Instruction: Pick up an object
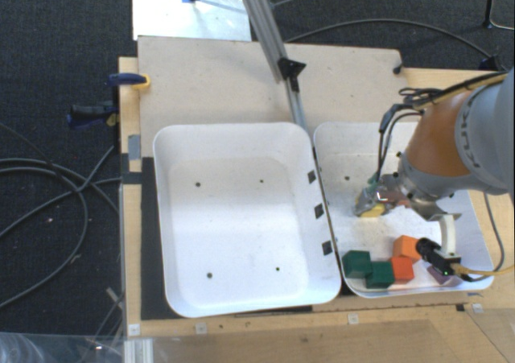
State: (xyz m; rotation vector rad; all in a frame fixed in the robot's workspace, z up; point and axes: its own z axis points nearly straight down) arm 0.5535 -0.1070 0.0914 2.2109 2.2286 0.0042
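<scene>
A small yellow object (pixel 372 210) lies in the right bin (pixel 346 144) beside the gripper (pixel 378 196); whether it is gripped I cannot tell. Two green blocks (pixel 367 266) and two orange blocks (pixel 405 258) crowd the near rim. The left bin (pixel 233 216) offers open floor.

Robotics lab. Plywood surface (pixel 241 80) carries two white bins (pixel 241 216), fixed with a clamp (pixel 121 81). Loose cables (pixel 48 192) cross dark carpet (pixel 56 31). Metal pole (pixel 269 31) rises over the surface.
</scene>
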